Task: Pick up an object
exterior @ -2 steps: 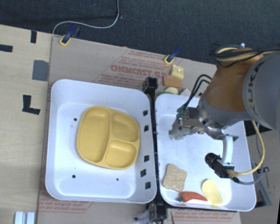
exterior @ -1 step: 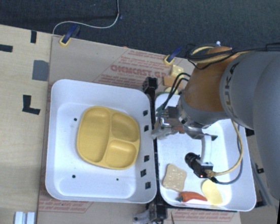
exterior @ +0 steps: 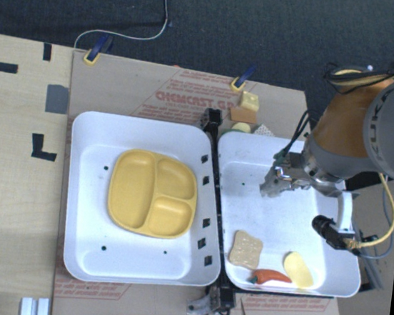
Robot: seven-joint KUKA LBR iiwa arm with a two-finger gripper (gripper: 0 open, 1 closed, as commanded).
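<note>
In the right bin, a tan cracker-like slab lies near the front left. A red chili-shaped piece and a pale yellow oval piece rest by the front rim. My gripper hangs over the bin's back middle, well behind those pieces. Nothing shows between its fingers. The grey arm with its orange band comes in from the right.
The left bin holds a yellow divided tray. Small food pieces lie on the cardboard behind the bins. A black clip bar runs between the bins. A cable loops at the right rim.
</note>
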